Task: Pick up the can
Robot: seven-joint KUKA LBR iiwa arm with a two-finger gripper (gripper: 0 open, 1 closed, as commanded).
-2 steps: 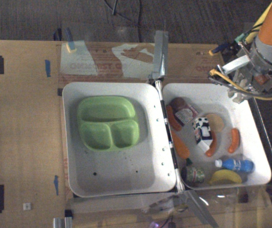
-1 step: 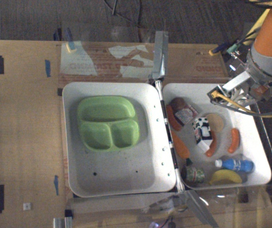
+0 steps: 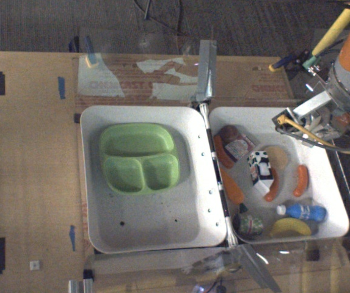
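Locate dark maroon cylindrical metal can (image 3: 236, 140), apparently lying on its side at 10 o'clock in right-hand white bin (image 3: 336, 194). Expect rigid, light, smooth walls prone to rolling; grip across the body at mid-length. Cannot tell whether end effector (image 3: 297, 124), at 2 o'clock, is spread or pressed together.

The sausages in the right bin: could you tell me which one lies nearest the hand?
The short sausage by the bin's right wall lies nearest the hand; the longer sausage sits further left, beside the cow-patterned carton.
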